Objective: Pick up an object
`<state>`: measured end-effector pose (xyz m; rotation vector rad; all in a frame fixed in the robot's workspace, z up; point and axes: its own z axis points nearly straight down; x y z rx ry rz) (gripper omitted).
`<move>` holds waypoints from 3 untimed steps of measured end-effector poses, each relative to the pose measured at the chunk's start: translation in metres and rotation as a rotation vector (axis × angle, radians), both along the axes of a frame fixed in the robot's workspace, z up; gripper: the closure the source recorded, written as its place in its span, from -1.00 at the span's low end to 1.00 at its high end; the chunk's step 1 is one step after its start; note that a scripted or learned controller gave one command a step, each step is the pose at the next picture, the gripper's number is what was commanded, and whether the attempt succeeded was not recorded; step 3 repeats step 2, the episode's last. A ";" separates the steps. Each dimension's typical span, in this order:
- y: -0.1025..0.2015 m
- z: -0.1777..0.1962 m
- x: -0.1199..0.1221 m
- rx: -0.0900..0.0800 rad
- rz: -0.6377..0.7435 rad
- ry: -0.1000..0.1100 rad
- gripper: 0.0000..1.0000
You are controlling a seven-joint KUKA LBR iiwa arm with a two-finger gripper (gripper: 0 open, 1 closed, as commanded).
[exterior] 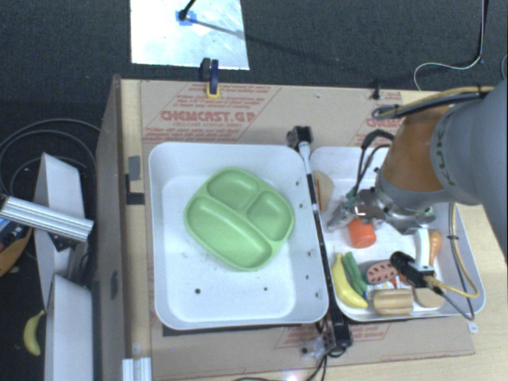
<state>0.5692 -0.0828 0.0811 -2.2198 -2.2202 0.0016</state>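
End effector [355,210] sits just above the orange object [363,234] in the right bin [333,161]; its grip state cannot be told.

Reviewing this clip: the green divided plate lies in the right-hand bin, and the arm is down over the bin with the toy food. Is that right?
Not quite. The camera view shows the green divided plate in the left-hand bin, not the right-hand one. The rest holds: the arm is down over the right-hand bin, among the toy food such as the banana.

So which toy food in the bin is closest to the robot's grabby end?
The round orange-red toy food: it sits right below the end effector, while the yellow banana and tan bread roll lie nearer the bin's front edge.
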 end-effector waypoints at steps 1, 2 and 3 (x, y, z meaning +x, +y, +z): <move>0.000 0.013 0.002 -0.001 0.001 -0.005 1.00; 0.069 0.108 0.020 0.000 0.010 -0.010 1.00; 0.069 0.108 0.020 0.000 0.010 -0.010 1.00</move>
